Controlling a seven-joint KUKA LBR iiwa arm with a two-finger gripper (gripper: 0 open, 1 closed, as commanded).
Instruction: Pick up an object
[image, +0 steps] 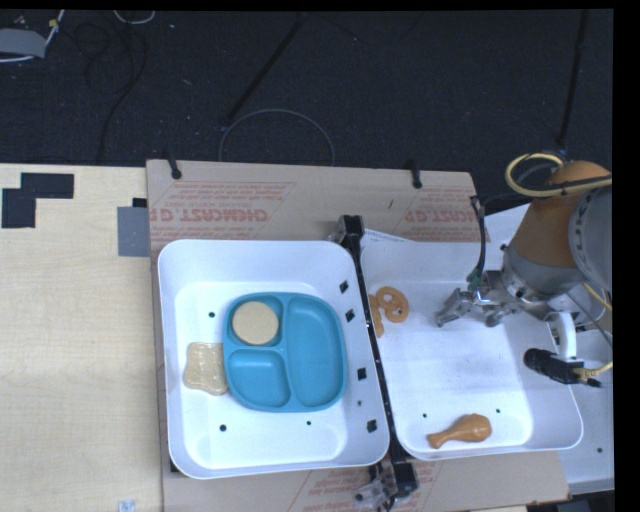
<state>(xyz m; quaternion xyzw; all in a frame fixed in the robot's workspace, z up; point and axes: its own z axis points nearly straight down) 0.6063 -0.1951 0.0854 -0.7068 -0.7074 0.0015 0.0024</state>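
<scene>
Drumstick (460, 431) lies at the right bin's (560, 425) near edge, well apart from the tool (473, 308); long axis left-right, thin end pointing left. Pretzel (389, 304) sits left of the tool. Tool low over the bin, fingers spread wide, gripping nothing (arm enters from right).

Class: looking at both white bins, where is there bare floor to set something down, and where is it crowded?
The right bin has the most room: bare floor between the pretzel, the hand and the chicken drumstick. The left bin is crowded: the blue divided plate with a round cookie and the cracker leave bare strips along its walls.
</scene>
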